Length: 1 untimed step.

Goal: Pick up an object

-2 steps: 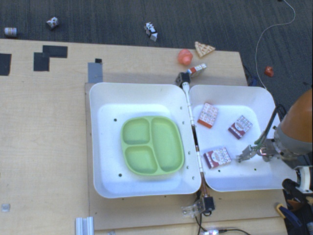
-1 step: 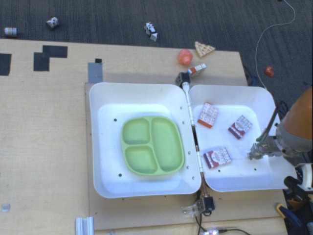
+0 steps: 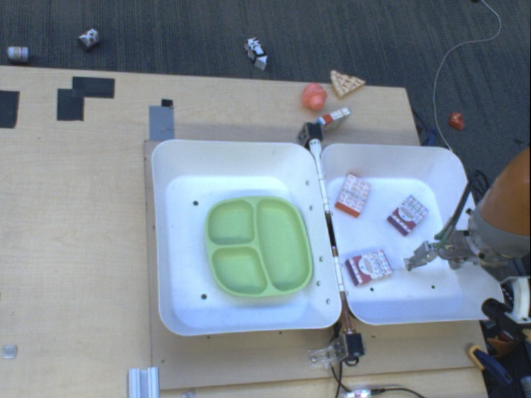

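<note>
Three small red-and-white packets lie in the right bin [image 3: 448, 168]: one [image 3: 353, 195] at the upper left, one [image 3: 407, 215] in the middle right, one [image 3: 368, 266] at the lower left. My gripper [image 3: 421, 255] hangs over the bin's lower right part, reaching in from the right, a little to the right of the lower packet and below the middle one. Nothing shows between its fingers, and I cannot make out how they stand.
The left bin [image 3: 178, 222] holds a green three-part plate [image 3: 257, 245]. On the bench behind the bins lie a red ball [image 3: 314, 96], a pizza-slice toy [image 3: 347, 82] and a small marker-like thing [image 3: 330, 120]. Small odds lie on the dark floor beyond.
</note>
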Available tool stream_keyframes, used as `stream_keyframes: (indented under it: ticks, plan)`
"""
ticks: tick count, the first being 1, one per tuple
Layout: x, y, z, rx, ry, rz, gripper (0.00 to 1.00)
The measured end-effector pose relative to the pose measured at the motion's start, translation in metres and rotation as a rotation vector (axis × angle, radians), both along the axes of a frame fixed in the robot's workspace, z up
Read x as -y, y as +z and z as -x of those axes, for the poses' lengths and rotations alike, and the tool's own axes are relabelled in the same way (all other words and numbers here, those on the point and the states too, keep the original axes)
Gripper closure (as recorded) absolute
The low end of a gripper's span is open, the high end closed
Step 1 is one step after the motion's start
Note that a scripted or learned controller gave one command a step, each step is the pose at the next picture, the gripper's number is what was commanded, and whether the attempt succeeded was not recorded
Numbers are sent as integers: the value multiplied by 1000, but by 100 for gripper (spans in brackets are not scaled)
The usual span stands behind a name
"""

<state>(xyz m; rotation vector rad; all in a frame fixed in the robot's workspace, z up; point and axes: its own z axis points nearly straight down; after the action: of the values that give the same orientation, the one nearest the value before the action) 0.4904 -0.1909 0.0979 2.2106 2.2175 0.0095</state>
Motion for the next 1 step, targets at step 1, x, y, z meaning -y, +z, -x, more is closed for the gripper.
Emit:
stream_keyframes:
  ticks: [1]
  plan:
    - [0,11,-2,4,1,1,100]
